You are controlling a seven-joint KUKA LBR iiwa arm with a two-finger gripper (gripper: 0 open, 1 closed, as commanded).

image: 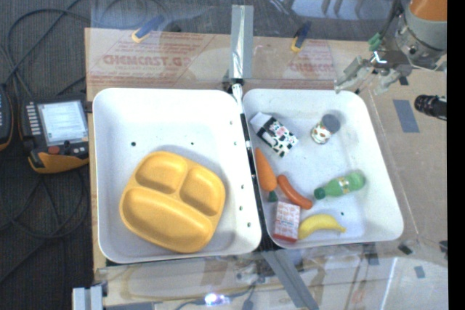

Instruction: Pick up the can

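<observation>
Pick not started: the can [324, 129] lay on its side in the right bin's [378, 156] far half, untouched, while the end effector [369, 75] hung spread and empty above the bin's far right corner, approach and grasp remaining.

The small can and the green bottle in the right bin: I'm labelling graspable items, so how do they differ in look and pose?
The small round can with a pale top appears to stand upright, while the green plastic bottle with a white label lies on its side. The can is short and squat; the bottle is long and slim. The can sits nearer the bin's far wall, the bottle nearer the yellow banana. Both rest untouched in the right white bin.
</observation>
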